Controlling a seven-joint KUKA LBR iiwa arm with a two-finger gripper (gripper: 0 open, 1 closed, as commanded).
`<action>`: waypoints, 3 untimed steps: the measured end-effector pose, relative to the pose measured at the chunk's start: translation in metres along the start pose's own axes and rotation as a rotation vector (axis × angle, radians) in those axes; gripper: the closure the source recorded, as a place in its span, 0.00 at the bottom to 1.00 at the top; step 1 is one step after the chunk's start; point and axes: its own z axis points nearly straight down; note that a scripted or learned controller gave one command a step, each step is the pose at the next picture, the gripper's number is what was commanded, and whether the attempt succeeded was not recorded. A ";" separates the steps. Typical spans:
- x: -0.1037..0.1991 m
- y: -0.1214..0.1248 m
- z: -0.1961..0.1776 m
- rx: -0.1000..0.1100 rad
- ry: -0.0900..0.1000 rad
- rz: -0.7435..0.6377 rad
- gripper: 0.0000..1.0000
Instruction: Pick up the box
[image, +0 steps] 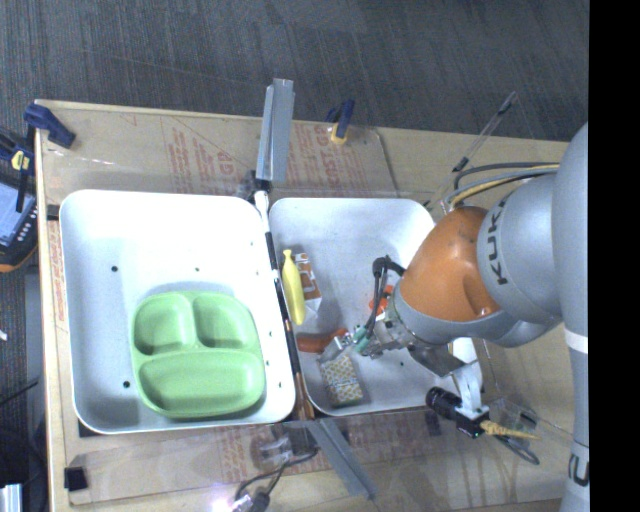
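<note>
While the arm (470, 275) hangs over the right bin (345, 215), I see the gripper (352, 343) just above the box (341, 378), which lies flat at the near edge. Can't tell finger state. Banana (292, 285) hugs the left wall; far half is open. Green tray (197, 354) in left bin (90, 230).

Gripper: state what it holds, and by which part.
Cannot be told. The gripper sits at the patterned box's upper end, but the arm's wrist hides any grasp.
</note>
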 end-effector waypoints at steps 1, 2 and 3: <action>-0.004 0.071 0.009 0.001 0.000 0.059 0.00; -0.076 0.061 -0.043 -0.002 0.001 0.155 0.00; -0.002 0.017 -0.087 -0.001 0.001 -0.219 0.00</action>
